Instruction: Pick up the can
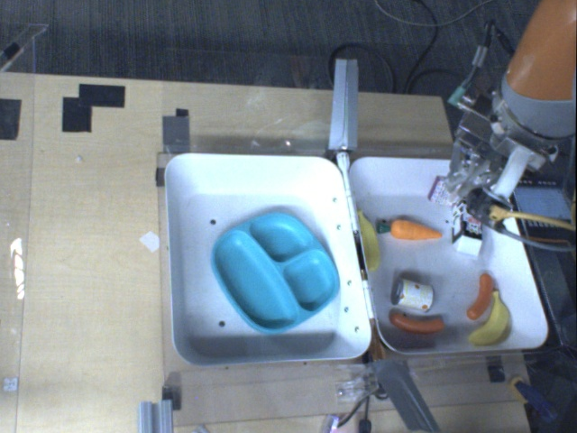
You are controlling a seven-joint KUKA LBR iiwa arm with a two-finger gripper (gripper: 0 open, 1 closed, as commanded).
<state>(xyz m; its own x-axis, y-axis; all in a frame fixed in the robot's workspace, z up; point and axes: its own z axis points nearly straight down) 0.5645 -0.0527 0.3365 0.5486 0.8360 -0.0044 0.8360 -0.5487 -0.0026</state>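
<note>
Fingers on the gripper point(466, 207) are too blurry to make out, so can't tell if they're apart or together; it hangs over the right bin point(532, 273), upper right. The can point(413, 293) lies on its side lower down, between a carrot point(416, 232) and a sausage point(416, 323).

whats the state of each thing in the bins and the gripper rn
can: on its side, right bin, untouched
carrot: lying flat, right bin
sausage: lying just below the can
blue tray: flat in left bin, compartments bare
gripper: above right bin's upper part, away from can
</note>
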